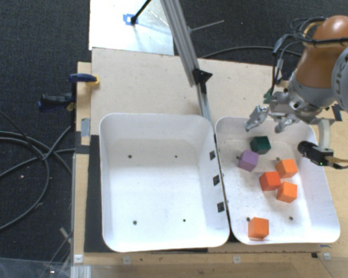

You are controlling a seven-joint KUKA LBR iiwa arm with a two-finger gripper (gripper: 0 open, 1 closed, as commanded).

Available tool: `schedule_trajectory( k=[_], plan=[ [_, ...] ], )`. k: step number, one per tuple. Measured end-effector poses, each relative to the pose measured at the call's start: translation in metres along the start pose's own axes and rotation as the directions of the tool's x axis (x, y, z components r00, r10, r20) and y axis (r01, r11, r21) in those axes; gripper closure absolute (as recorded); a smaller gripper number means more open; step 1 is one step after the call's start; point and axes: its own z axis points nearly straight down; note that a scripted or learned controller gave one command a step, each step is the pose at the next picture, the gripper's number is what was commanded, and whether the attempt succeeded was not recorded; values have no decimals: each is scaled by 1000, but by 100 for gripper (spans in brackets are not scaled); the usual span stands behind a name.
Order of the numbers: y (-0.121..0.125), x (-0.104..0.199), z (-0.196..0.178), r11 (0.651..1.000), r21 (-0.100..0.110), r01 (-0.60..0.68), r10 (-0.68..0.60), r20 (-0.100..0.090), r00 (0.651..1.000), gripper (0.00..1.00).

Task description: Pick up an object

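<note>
Wooden bench [142,81] carries two white bins; left bin [112,161] bare. Right bin [327,213] holds a dark green cube [260,144], purple cube [248,160] and four orange cubes [270,180]. Gripper [269,123] spread open, nothing between its fingers, poised just above the green cube.

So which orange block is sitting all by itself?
The orange block at the front of the right bin, nearest the camera. The other three orange blocks huddle together farther back, near the purple block.
</note>
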Motion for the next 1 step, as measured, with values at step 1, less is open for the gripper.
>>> schedule_trajectory(
  k=[1],
  plan=[
    [-41,-30,96,1000,1,-8,8,0,1000,0]
  ],
)
